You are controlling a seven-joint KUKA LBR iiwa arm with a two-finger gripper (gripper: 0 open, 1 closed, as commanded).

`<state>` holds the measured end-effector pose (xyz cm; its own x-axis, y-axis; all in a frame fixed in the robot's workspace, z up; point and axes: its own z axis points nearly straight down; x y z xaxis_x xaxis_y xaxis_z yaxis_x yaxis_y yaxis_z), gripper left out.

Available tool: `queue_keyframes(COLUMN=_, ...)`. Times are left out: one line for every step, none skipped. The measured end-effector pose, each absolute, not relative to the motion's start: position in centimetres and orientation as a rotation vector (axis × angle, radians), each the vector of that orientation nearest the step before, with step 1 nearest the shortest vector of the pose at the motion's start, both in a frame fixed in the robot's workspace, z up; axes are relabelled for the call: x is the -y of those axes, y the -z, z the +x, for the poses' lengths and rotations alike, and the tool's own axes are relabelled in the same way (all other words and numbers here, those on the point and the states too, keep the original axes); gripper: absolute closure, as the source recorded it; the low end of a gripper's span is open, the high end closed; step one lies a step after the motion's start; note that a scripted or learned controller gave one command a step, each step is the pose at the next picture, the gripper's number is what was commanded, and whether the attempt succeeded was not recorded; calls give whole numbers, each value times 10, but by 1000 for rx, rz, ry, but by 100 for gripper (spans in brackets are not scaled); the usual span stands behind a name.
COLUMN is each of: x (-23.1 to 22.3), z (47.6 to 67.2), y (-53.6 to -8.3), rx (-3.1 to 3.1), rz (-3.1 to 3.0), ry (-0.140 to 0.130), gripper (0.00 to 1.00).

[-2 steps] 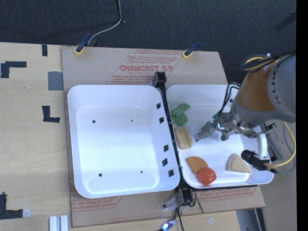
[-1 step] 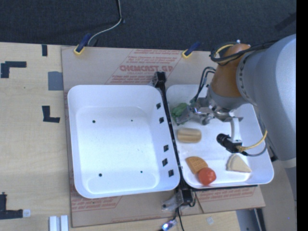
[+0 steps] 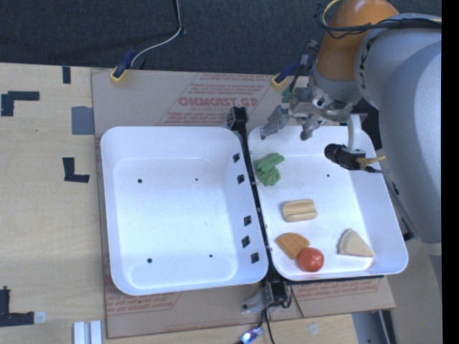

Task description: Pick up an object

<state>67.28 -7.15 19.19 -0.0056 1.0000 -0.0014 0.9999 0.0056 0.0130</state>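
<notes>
The right bin (image 3: 373, 192) holds a green leafy piece (image 3: 269, 168) near its left wall, a tan bread roll (image 3: 298, 210) in the middle, an orange waffle-like piece (image 3: 291, 244), a red tomato (image 3: 310, 259) touching it, and a pale wedge (image 3: 354, 244) at the front right. My gripper (image 3: 292, 125) hangs over the bin's back left part, above and behind the green piece. Its fingers are spread apart with nothing between them.
The left bin (image 3: 172, 206) lies beside the right one, with black clips (image 3: 247, 221) along the shared wall. A black cylinder (image 3: 343, 155) juts over the right bin's back. The big grey arm (image 3: 409, 99) covers the right side. Cables run behind the bench.
</notes>
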Motion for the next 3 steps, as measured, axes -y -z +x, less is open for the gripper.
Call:
queue_keyframes(x=102, z=644, y=-78, rx=-2222, rz=2225, ry=8, gripper=0)
queue_keyframes(x=101, z=646, y=-94, rx=-2224, rz=2221, ry=7, gripper=100)
queue_keyframes(x=95, z=662, y=-82, rx=-2245, rz=2247, ry=30, gripper=100)
